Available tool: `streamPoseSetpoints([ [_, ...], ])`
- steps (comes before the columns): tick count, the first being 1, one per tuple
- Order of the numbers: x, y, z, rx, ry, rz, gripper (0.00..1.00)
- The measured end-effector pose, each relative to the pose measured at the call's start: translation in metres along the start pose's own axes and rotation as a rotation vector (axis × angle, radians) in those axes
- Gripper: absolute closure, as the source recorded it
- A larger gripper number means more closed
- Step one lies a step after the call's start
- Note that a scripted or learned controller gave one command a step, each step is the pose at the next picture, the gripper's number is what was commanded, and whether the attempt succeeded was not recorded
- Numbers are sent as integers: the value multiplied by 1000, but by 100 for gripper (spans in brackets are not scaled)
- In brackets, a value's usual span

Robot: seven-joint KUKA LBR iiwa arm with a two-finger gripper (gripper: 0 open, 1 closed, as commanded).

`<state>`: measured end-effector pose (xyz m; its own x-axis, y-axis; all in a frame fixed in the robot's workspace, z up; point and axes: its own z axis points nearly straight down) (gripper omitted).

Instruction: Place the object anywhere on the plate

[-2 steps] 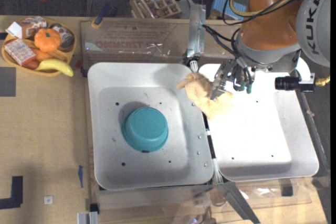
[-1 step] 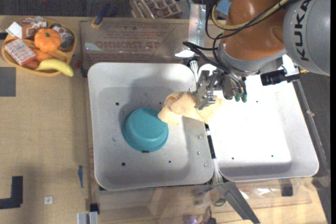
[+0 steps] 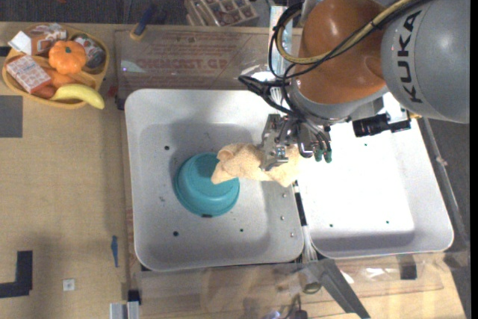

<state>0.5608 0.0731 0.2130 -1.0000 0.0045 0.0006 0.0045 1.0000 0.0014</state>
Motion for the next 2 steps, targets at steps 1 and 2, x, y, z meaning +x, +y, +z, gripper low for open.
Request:
streamPoseSetpoints([
  [1,27,42,-5,0,0,-3,100],
  [2,27,42,-5,0,0,-3,0],
])
